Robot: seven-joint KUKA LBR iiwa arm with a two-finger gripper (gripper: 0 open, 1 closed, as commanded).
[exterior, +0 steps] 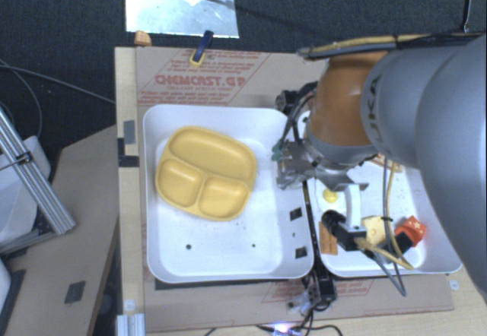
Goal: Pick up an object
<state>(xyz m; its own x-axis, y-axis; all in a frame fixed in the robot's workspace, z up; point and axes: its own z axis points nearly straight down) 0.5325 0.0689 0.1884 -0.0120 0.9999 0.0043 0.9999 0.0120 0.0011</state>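
- Likely the easiest thing to pick is the yellow plate (205,172), which lies flat in the left bin (228,255), toward its upper half and well clear of the walls.
- It looks like moulded plastic with three compartments, so I judge it light, stiff and smooth, not fragile, and apt to slide on the bin floor if pushed from the side.
- It is too broad to span, so the hold has to be on an edge. The raised outer rim is one choice, best on the right side nearest the arm (426,99). The ridges between the compartments are another.
- A grip on one edge will probably let the plate tilt as it lifts.
- Other candidates sit in the right bin (435,260): a small yellow ball (329,195), a pale block (373,229) and an orange piece (411,228). The ball may roll away from a closing grip, and the block looks easier to pinch.
- The gripper (293,171) hangs over the divide between the two bins, just beside the plate's right edge. How wide it stands is not to be made out, and nothing can be seen held in it.
- The arm covers most of the right bin, so more may lie under it.
- What the orange piece and the pale block actually are is too small to tell.
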